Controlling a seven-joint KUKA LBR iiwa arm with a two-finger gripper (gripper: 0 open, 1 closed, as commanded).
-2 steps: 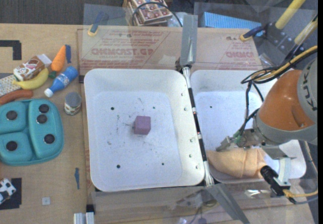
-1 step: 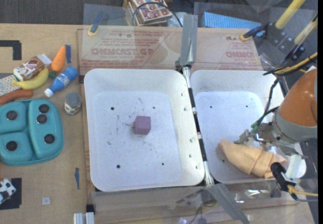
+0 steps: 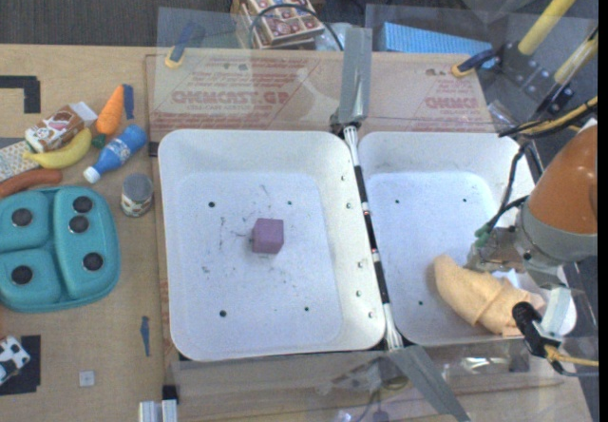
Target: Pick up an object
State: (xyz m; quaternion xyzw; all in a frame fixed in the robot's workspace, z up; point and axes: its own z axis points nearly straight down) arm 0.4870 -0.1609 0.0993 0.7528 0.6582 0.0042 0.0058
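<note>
My gripper (image 3: 496, 254): low over the right bin (image 3: 427, 159), near its right wall; I cannot tell how it is set.
Pale croissant-shaped object (image 3: 475, 293): lies just below my gripper, touching or nearly so.
Purple cube (image 3: 268, 236): well to my gripper's left, mid left bin (image 3: 190, 163).

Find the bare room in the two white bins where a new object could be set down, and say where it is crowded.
The left bin is bare all round the purple cube near its middle. The right bin is bare across its far half and its left side. Its near right corner is crowded: the tan object lies there under the arm.
</note>
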